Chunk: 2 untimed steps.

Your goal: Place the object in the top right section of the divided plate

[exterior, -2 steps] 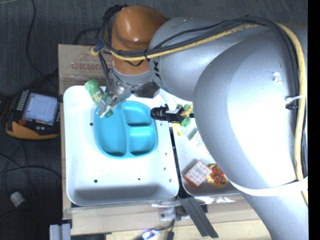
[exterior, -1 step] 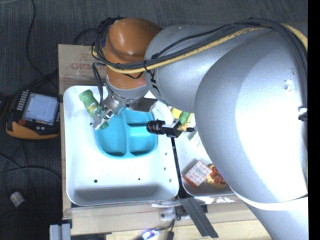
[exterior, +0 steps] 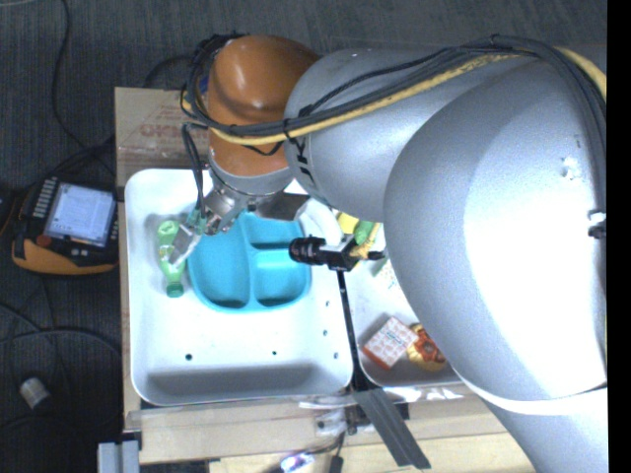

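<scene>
Gripper hung over the left bin, beside the blue divided plate; its grip I couldn't tell. Green object lay just left of the plate. Approaching squarely seemed wise.

Probably a robotics lab, grey carpet, loose cables, teach pendant on floor

Dark grey carpet floor surrounds the setup, with thin cables trailing across it at the upper left. A handheld control pendant with a lit screen lies on the floor left of the surface, whose top looks like brown board.
</scene>
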{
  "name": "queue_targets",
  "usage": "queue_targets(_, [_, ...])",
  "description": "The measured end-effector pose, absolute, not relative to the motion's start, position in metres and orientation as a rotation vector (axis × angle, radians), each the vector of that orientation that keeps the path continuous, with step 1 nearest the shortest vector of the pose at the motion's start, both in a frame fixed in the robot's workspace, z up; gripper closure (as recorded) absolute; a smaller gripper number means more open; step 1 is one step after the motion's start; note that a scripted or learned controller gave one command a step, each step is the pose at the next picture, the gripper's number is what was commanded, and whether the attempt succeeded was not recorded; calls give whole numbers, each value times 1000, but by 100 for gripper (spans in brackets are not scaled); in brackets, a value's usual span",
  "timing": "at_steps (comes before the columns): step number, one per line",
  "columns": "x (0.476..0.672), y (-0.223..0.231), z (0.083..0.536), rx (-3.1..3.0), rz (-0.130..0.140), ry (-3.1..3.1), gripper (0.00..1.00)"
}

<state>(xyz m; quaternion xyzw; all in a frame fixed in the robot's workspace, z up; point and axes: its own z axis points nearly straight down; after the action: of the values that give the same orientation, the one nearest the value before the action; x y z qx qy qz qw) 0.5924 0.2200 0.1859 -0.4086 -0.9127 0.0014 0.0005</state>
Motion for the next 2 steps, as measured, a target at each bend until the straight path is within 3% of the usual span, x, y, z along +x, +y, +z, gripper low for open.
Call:
queue_targets(1, [626,142,136,-717,2,-3058,0])
queue_targets(2, [625,144,144,-714,-9,-3055,100])
